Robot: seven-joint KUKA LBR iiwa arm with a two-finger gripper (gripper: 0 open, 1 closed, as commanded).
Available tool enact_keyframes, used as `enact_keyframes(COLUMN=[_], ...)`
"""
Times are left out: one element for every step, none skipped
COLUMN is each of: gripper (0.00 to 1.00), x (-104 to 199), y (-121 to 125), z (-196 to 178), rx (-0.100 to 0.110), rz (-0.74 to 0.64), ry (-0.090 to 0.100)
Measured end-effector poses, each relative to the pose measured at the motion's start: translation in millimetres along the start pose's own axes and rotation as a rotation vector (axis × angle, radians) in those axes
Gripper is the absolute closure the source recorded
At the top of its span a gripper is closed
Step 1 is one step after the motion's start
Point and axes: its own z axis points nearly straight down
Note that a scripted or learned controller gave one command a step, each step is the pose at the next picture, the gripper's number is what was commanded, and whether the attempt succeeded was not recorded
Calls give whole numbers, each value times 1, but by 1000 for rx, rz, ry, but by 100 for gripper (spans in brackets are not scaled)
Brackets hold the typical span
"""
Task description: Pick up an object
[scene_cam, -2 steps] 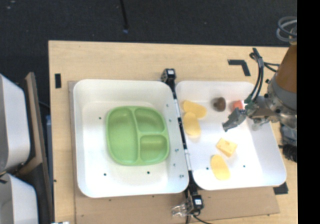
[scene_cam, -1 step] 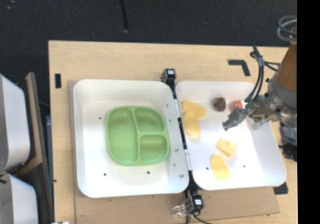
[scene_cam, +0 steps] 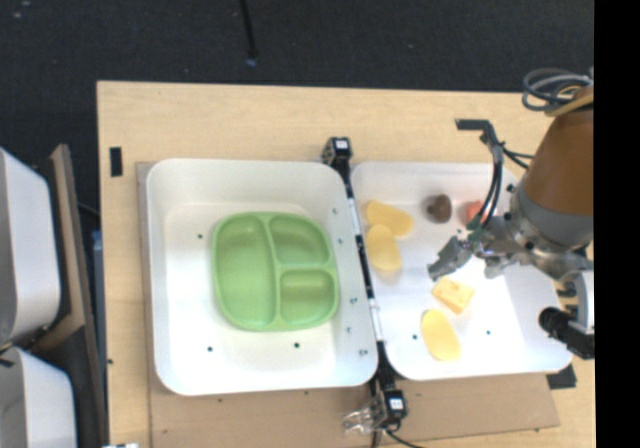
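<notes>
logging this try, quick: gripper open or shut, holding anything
gripper: cannot be told; it hangs over the right bin, above the yellow cheese wedge, with nothing seen held.

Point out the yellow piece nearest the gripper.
The blocky orange-yellow wedge, just below the gripper. The other three yellow pieces are rounder, paler and lie farther away.

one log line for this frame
gripper: above right bin, nothing held | nearest: yellow wedge | green tray: left bin
</notes>
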Motion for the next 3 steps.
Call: enact_keyframes(gripper=[0,0,100], x=[-5,-5,-5], y=[9,7,8], z=[51,93,81], rx=[-2,-2,-7], rz=[0,0,1], ry=[0,0,0])
